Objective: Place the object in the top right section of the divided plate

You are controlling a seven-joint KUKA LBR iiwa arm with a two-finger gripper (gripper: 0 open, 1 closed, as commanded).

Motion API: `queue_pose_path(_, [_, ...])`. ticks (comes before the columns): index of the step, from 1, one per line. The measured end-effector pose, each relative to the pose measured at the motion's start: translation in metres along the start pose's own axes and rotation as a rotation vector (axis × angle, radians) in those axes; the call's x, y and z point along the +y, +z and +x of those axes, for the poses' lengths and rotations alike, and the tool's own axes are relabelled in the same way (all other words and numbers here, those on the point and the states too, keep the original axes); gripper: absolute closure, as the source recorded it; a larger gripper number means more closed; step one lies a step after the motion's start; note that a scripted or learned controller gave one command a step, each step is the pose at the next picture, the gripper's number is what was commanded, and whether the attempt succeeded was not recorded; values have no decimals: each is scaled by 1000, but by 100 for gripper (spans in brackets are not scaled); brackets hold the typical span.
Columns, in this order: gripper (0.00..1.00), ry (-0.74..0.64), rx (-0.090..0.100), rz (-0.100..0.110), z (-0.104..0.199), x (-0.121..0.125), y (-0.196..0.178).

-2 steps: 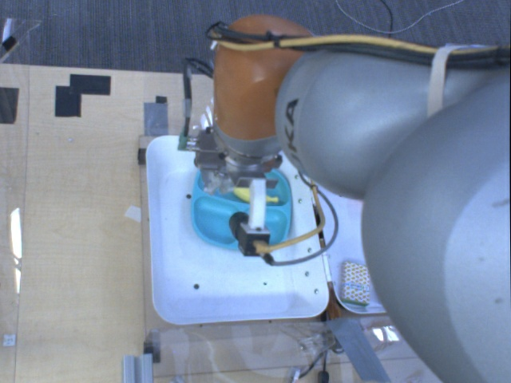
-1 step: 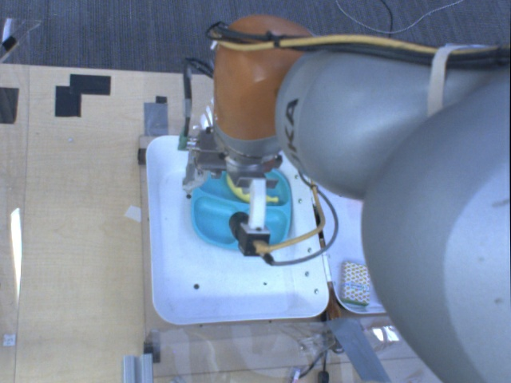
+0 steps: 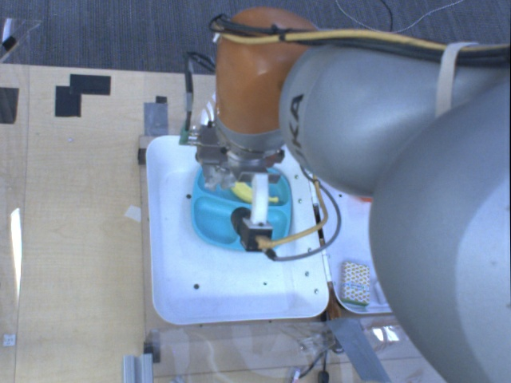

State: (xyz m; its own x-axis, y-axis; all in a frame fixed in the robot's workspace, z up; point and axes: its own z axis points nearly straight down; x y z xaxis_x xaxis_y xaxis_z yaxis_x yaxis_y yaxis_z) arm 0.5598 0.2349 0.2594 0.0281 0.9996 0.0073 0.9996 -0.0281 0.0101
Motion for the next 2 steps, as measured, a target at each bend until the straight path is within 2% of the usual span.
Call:
queue_pose_path(1, [0, 0, 0, 0, 0, 0, 0])
queue_pose_path(2, [100, -2, 2, -3, 0, 2, -11])
